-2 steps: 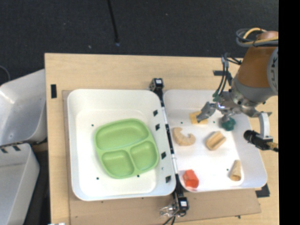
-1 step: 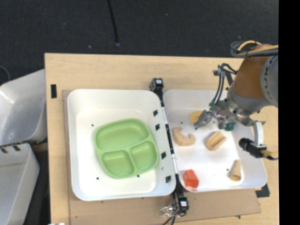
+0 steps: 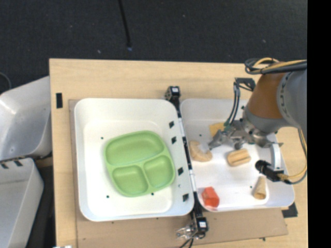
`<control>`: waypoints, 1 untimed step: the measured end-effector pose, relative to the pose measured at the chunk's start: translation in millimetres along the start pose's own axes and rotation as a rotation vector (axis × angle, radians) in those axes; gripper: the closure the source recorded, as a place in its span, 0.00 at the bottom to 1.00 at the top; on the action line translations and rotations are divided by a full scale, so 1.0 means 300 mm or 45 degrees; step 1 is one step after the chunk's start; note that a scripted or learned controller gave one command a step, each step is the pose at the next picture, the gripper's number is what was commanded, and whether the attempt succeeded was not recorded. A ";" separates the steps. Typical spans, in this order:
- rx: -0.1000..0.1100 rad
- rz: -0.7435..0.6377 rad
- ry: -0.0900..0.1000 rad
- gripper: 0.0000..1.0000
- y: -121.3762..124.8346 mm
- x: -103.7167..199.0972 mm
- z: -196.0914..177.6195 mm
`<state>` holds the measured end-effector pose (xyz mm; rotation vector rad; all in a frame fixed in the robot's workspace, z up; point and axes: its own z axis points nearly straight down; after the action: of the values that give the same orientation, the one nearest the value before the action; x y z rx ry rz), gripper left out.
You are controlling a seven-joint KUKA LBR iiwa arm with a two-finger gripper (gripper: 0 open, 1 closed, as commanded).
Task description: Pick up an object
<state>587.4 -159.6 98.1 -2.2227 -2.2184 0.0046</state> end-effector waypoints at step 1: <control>-0.010 0.005 -0.001 1.00 0.006 -0.004 -0.047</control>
<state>589.3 -160.7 112.3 -2.2312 -2.2186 -0.0024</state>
